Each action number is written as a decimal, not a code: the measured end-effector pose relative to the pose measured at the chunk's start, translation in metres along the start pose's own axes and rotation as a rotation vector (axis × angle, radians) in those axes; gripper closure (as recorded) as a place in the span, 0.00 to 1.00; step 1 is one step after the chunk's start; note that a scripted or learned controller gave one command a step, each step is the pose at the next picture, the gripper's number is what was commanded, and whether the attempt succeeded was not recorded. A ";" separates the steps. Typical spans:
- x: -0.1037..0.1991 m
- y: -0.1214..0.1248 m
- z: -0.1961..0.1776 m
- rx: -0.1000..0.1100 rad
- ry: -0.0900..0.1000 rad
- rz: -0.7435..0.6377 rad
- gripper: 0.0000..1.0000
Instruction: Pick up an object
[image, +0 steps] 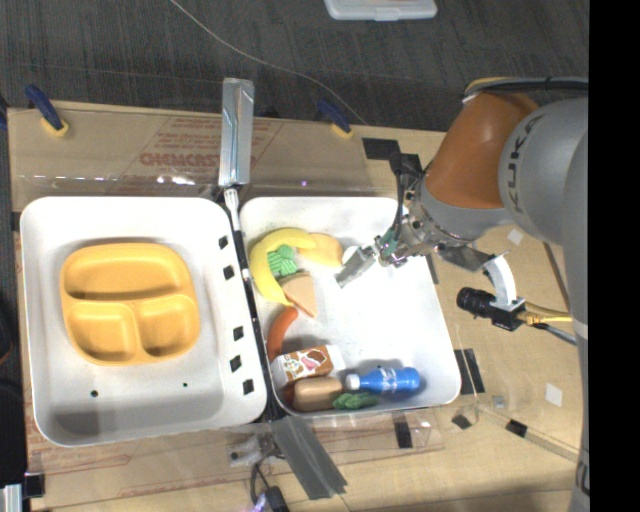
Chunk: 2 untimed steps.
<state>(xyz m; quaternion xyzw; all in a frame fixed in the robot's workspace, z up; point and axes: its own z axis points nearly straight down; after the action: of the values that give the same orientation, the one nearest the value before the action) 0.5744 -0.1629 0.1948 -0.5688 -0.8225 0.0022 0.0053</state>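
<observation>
Gripper (357, 264) hangs low in right bin (420, 340), just beside banana (290, 248), likely lining up a grab. Grip state: cannot tell. Nothing visibly held.

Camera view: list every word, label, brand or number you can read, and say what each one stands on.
Red lettering on the cardboard behind the bins: blurred; it cannot be read.
Dark letters on the arm, on the grey shell by the orange band: partly shown, too cropped to read.
Carton label: too small to read.
Blue bottle label: too small to read.
No other text shows.
</observation>
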 end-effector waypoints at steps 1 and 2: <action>0.034 0.065 0.066 -0.003 -0.002 0.181 0.00; 0.025 0.097 0.098 -0.015 -0.007 0.249 0.00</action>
<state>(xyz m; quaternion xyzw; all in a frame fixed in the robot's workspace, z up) 0.6551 -0.1054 0.0957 -0.6663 -0.7456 -0.0014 -0.0023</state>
